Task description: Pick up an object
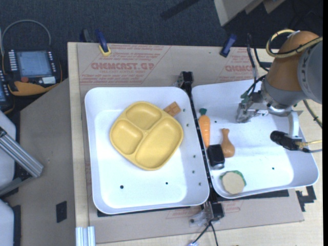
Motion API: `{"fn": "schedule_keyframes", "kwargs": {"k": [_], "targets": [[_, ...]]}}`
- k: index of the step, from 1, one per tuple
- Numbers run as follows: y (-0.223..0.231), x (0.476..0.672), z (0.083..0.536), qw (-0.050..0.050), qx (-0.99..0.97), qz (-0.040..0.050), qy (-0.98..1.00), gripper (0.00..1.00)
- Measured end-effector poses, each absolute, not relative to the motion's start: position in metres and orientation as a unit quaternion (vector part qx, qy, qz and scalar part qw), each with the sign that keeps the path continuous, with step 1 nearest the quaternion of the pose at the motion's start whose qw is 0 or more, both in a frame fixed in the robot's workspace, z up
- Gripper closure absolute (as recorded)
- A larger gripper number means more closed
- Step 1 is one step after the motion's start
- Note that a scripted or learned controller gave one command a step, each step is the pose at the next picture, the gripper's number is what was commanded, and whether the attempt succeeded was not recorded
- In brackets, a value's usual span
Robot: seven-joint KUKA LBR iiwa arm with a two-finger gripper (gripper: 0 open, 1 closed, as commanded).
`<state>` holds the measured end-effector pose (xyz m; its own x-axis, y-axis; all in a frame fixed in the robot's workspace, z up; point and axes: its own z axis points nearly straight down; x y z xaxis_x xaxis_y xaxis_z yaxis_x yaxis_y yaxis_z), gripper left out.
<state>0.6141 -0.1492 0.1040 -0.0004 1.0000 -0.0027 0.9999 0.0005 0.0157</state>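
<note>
End effector [246, 111]: low over right white bin's [302, 176] far edge, holding nothing; finger state indeterminate. Orange plastic carrot [205, 129] nearest target.

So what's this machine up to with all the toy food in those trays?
A grey robot arm with an orange band is reaching into the right white bin, its gripper low over the bin's far part with nothing visibly in it. Toy food lies nearer the divider: an orange carrot, a brown drumstick, a small black block and a round sandwich with green edging. The left white bin holds a yellow divided plate and a small brown block.
</note>
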Motion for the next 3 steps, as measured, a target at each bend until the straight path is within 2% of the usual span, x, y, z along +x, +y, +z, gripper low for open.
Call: {"fn": "schedule_keyframes", "kwargs": {"k": [1,2,3], "targets": [[-0.149,0.615,0.169,0.003,0.707,0.0019,0.707,1.00],[-0.150,0.616,0.212,0.003,0.707,0.0015,0.707,1.00],[-0.150,0.617,0.234,0.002,0.707,0.0012,0.707,1.00]]}}
